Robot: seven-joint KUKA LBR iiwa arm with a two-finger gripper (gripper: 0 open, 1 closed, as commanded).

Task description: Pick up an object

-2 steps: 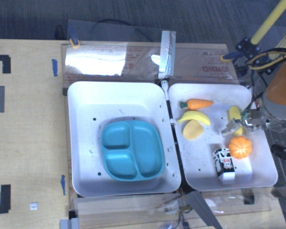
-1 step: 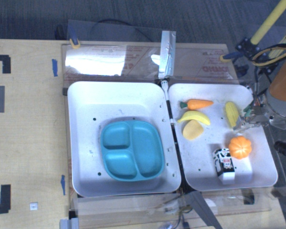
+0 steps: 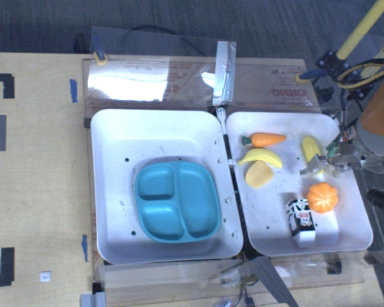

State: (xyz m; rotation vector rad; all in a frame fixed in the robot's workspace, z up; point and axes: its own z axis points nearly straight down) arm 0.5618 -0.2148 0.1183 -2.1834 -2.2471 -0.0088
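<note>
Approach step: gripper [image 3: 321, 164] low in right bin [image 3: 276, 230] beside corn cob [image 3: 311, 148], far of orange [image 3: 322, 198], nothing visibly held, finger state cannot tell; next move likely needs centring over one object before closing.

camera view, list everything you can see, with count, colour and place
bins: 2, white, side by side on the bench
divided plate: 1, blue, in the left bin
carrot: 1, orange, right bin, far side
banana: 1, yellow, below the carrot
corn: 1, yellow, right bin, far right
pumpkin: 1, orange, right bin, near right
carton: 1, black and white, beside the pumpkin
gripper: 1, grey, over the right bin beside the corn
</note>
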